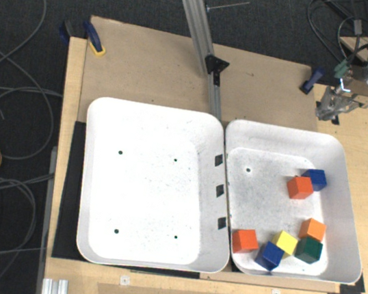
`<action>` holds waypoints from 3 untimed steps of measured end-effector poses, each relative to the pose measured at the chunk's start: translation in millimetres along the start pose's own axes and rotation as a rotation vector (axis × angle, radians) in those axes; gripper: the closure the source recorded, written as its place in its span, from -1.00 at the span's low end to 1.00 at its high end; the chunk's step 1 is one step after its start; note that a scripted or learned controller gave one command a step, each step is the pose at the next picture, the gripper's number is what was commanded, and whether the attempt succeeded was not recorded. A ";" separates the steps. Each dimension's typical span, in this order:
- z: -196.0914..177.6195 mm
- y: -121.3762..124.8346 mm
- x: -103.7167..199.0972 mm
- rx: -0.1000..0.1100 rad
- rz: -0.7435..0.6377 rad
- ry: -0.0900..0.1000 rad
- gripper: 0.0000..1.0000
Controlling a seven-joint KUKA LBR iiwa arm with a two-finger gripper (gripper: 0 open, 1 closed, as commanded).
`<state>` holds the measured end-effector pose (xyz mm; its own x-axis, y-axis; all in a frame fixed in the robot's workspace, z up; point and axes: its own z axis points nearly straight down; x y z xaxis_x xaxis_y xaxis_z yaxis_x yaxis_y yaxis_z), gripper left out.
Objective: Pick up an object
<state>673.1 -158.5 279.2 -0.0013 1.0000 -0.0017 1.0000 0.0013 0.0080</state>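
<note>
Gripper (329,112) above right bin (348,203) far edge — blocks (300,187) inside.

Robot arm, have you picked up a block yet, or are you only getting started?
Only getting started. Nothing looks picked up yet: the tool is above the bench beyond the right bin, away from the blocks. All seven blocks lie in that bin: a blue block touching an orange one, and five more near the front, like the yellow block. Reaching in, gripping and lifting one are all left.
</note>
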 end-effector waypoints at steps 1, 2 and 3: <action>8.9 -23.7 55.2 0.010 -0.004 0.004 1.00; 3.2 -39.4 111.8 0.009 -0.005 0.005 1.00; 12.7 -60.0 154.6 0.011 -0.004 0.004 1.00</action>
<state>612.9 -4.0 265.8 -0.0055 1.0000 0.0026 1.0000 0.0055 -0.0034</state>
